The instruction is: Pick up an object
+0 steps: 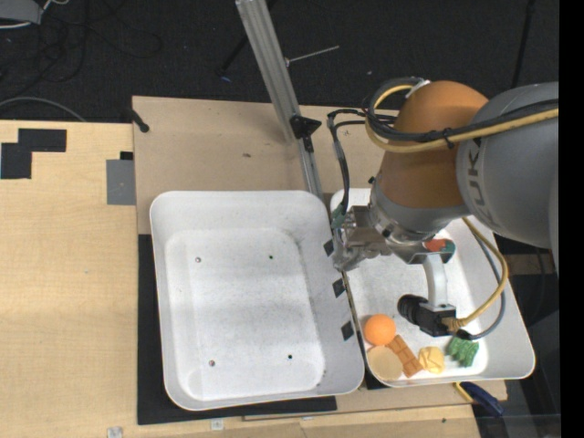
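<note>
**Counter and bins.** The pale wooden counter (73,245) carries two shallow white bins side by side. The left bin (239,199) lies near the centre of the camera view. The right bin (514,352) sits just beside it, and their adjoining rims are close together. A black mat (146,336) shows under the left bin's outer edge. A metal rail (272,67) rises at a slant behind the bins.

**Arm.** The grey arm (516,167) reaches in from the right, and its orange band (438,121) is over the rear half of the right bin. The end effector (352,245) hangs low at the left rim of the right bin, near the gap between the two bins. The wrist housing hides its state, so I cannot tell whether it is open or closed, and nothing can be seen in its hold.

**Objects.** All lie in the front part of the right bin, apart from the end effector.
- An orange ball (380,328) is nearest the bin's left wall.
- A beige disc (385,364) lies just in front of the ball.
- A brown stick (408,358) lies against the disc's right side.
- A yellow lump (432,360) is just beside the stick.
- A green piece (464,350) is next on the right.
- A small red item (439,245) shows further back, partly hidden under the wrist, and its form is unclear.
</note>
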